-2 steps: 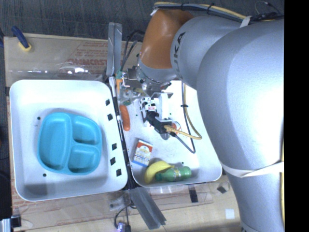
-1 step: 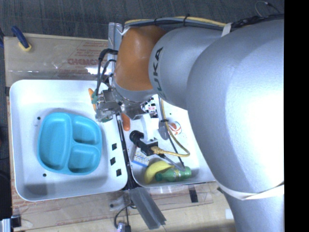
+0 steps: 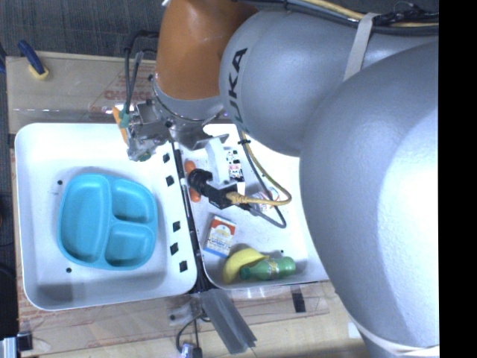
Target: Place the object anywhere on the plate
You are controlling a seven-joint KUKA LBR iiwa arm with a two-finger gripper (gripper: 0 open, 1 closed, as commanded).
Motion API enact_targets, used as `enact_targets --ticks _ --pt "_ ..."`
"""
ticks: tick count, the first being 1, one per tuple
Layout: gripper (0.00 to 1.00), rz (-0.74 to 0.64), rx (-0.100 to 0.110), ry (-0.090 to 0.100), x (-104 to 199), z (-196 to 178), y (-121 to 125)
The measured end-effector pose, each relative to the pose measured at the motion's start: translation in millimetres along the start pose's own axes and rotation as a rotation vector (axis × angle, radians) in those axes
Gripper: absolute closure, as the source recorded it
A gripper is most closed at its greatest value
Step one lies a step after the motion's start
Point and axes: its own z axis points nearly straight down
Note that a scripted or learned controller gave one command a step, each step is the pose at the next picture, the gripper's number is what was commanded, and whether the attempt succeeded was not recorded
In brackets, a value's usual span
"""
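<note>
camera view: blue plate (image 3: 108, 220), three compartments, left bin (image 3: 30, 200); banana (image 3: 240, 262), green bottle (image 3: 272, 268) and small carton (image 3: 220, 236) at lower centre, right bin (image 3: 313, 267). gripper (image 3: 140, 151) at upper centre above the left bin's far edge, finger state cannot be told, nothing visibly held. banana likely light, soft, curved, best taken across its middle.

wooden bench (image 3: 67, 77) bears 2 white bins (image 3: 30, 200).

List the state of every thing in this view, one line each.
Blue plate: flat in the left bin, nothing on it.
Banana: lying in the right bin, touching the green bottle.
Green bottle: on its side.
Small box: lying flat.
End effector: over the left bin's upper edge.
</note>
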Motion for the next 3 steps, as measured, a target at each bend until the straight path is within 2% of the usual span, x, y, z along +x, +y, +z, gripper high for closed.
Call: enact_targets --ticks 1,2,3 --pt "1.0 -0.107 0.003 -0.001 34 55 -58" --pt "1.0 -0.149 0.001 0.0 -37 50 -115" --pt "1.0 -0.033 0.001 0.0 -59 16 -81"
